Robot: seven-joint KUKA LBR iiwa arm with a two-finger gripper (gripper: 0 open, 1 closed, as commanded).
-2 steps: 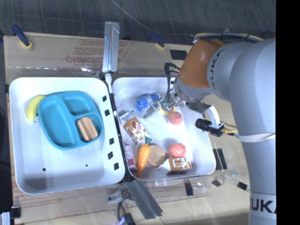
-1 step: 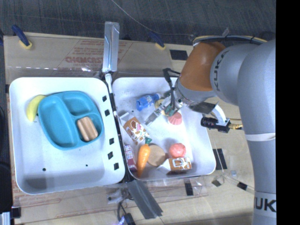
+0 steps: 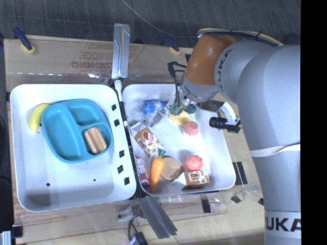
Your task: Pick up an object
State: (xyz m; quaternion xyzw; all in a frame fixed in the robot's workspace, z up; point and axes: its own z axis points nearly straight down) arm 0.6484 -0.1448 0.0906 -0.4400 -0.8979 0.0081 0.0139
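Yellow toy lying in right bin, directly beneath jaws, touching or nearly so. Jaws' spread: cannot tell. Pink shell-shaped piece just beyond, toward bin's near side. Blue object just left of jaws. Carrot and red tomato well apart, nearer front rim.

Grey arm reaches in from the right — gripper low (orange-banded wrist bent down).
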